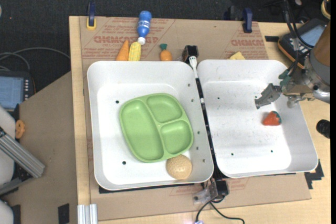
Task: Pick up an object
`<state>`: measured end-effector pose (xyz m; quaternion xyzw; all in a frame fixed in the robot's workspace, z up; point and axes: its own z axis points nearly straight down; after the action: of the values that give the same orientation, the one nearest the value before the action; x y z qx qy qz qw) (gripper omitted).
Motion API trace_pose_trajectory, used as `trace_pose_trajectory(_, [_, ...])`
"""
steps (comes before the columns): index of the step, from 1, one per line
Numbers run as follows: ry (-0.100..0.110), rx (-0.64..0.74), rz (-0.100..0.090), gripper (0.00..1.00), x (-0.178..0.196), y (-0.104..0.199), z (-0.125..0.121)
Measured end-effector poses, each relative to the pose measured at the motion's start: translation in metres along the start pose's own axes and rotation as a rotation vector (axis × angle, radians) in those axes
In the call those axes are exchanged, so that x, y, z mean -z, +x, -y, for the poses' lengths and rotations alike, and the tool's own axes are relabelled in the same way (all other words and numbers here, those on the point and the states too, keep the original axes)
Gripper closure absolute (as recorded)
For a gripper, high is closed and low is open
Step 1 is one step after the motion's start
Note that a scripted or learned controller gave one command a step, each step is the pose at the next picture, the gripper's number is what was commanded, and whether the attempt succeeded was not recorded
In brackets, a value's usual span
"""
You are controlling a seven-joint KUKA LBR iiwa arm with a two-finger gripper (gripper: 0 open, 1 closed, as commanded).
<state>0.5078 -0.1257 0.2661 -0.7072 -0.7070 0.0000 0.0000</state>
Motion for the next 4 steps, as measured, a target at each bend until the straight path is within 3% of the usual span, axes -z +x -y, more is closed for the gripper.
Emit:
trace_pose_trajectory(1, [0.009,-0.004,-0.001,0.0,-0.153,-0.055,-0.011])
trace_pose_trajectory(2, [-0.002,0.0,0.002,0.0,-0.184,-0.073,-0.038])
trace_pose_trajectory(3, [-0.006,0.002,0.003,0.0,-0.181,-0.082,-0.083])
trace_pose_trajectory(4, [-0.006,0.0,0.003,1.0,-0.171,-0.082,-0.081])
